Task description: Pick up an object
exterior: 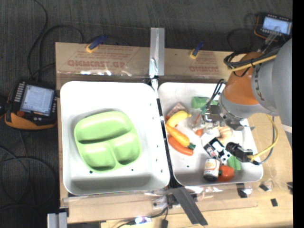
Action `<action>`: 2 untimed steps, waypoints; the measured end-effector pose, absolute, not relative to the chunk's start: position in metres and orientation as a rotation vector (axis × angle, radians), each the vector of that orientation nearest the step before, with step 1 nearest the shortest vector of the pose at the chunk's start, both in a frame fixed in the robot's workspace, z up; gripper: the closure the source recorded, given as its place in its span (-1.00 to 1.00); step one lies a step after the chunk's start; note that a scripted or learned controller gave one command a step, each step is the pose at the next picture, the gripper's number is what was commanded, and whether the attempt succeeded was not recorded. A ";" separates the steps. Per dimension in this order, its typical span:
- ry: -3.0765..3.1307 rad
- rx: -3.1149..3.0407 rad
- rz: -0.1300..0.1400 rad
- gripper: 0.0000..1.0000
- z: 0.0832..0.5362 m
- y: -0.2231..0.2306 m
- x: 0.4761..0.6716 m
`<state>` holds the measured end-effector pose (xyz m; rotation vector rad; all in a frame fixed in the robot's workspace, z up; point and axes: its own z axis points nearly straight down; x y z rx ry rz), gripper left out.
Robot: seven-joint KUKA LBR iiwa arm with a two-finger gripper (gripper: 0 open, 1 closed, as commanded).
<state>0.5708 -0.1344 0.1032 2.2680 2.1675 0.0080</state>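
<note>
Two white bins sit side by side. The left bin (66,127) holds a green divided plate (107,139) at its centre. The right bin (190,167) holds the loose objects to pick from: a banana (177,118) at 10 o'clock, a carrot (177,136) at 9 o'clock just below it, a green packet (200,101) at 12 o'clock, a small bottle (211,169) at 6 o'clock, and a tomato (226,173) at 5 o'clock, touching the bottle. The gripper (209,118) is low over this bin's middle, at 3 o'clock from the banana. Whether it is wide, narrow or holding anything cannot be told.
</note>
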 end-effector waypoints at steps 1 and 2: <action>2.256 2.186 -0.004 1.00 0.231 -0.093 0.617; 2.065 2.366 -0.006 1.00 0.291 -0.092 0.612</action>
